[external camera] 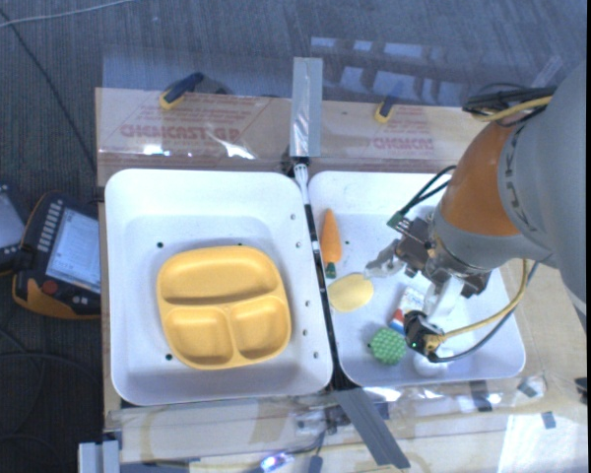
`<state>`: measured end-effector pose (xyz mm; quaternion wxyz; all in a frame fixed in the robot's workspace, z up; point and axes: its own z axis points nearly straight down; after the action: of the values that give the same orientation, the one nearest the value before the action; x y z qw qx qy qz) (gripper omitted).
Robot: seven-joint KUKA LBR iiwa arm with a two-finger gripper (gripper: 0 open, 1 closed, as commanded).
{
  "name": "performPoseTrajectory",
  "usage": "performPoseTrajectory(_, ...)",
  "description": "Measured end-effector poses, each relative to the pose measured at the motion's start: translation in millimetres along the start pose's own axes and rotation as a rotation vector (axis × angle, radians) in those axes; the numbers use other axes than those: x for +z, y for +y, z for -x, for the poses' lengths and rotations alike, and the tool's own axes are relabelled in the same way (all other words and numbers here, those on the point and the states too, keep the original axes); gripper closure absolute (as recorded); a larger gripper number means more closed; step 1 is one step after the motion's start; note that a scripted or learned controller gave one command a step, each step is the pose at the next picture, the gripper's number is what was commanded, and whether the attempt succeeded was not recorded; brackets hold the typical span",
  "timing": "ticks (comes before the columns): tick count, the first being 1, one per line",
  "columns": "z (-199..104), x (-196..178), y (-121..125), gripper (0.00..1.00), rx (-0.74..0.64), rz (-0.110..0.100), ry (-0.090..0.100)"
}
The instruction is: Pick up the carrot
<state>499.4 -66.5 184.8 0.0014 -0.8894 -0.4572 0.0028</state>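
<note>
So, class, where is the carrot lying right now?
The carrot lies in the right bin, against its left wall, just above the pale yellow piece.

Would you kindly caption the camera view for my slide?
Carrot lies in right bin; arm's pincer hovers beside it.

light: bright, even, from overhead | glare: white bins [209, 187] washed out along the rims, sheen on clear sheet behind the bins | shadows: faint, soft, inside bin walls | focus: mildly soft throughout, grain on floor left of the bins
</note>
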Motion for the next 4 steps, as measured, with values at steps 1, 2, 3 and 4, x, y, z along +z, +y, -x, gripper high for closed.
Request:
performPoseTrajectory(1, 18.3, 83.4, 44.2, 0.00, -0.028, 0.024, 0.009)
performPoseTrajectory(2, 19.6, 73.9, 44.4, 1.00, -0.028, 0.022, 0.006)
performPoseTrajectory(3, 23.7, 2.4, -3.5, 1.00, 0.036, 0.001, -0.001)
performPoseTrajectory(4, 33.1, -25.7, 3.9, 1.00, 0.309, 0.003, -0.001)
